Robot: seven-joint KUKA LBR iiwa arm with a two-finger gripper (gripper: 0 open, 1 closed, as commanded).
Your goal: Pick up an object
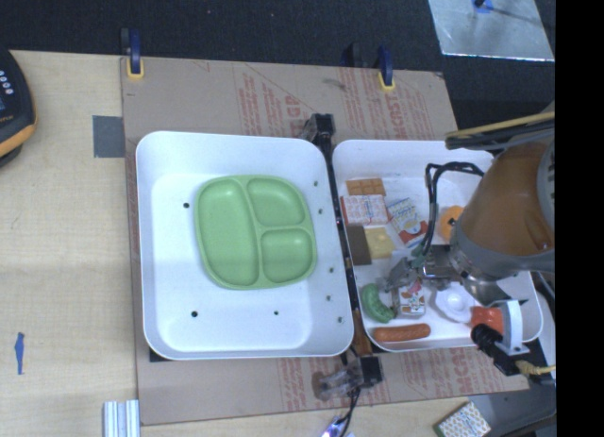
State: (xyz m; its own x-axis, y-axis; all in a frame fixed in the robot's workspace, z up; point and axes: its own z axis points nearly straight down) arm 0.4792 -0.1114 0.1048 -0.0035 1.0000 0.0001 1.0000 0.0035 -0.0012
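The arm (510, 213) is a thick rounded body, with a broad orange-brown band above the wrist and a grey ring below it. Its surface is smooth and softly glossy. A black cable (436, 194) loops out from the band's side and runs down toward the tool (408, 279). The tool is small, made of dark grey and silvery metal parts, with thin pieces sticking out from the wrist. Behind the tool, a white fitting with a red block (491, 316) and a black knob (487, 339) hangs from the grey ring. A curved white strap (515, 324) sits just beside the red block.
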